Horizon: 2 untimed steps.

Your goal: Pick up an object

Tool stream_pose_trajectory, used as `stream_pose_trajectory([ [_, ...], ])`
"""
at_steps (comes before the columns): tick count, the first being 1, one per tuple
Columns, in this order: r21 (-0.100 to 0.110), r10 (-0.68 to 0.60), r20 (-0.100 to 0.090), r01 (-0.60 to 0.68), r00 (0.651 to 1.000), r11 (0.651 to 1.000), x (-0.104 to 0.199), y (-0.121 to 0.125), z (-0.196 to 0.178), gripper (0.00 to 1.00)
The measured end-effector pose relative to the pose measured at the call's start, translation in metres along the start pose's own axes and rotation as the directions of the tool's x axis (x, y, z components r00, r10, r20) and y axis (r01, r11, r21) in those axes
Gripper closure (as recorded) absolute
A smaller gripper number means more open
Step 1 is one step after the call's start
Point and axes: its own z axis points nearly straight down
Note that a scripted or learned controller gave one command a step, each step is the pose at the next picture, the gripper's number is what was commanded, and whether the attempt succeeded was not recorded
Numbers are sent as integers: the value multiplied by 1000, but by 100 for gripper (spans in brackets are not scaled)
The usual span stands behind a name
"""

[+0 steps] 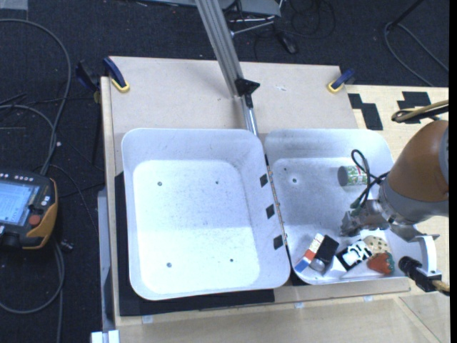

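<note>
In the right bin (pixel 300 156), tool (pixel 355 222) low above cluttered objects (pixel 346 254), finger spread cannot be told

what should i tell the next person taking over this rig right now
Gripper: down inside the right bin, over its near right part; the fingers are too hard to read to say open or shut, and nothing can be seen held.
Things: all in the right bin. A green cylinder lies near the far right side, apart from the rest. A red, white and blue box, a black and white block and a red strawberry-like piece sit clustered at the near edge.
Left bin: white, speckled.
Done: arm is lowered among the objects.
Left: get a confirmed grasp and lift one object.
</note>
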Motion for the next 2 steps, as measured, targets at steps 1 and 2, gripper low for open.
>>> stream_pose_trajectory([
  [1,-1,-2,0,2,1000,1000,-8,28,-100,100],
  [2,3,-4,-2,4,1000,1000,28,89,-145,100],
])
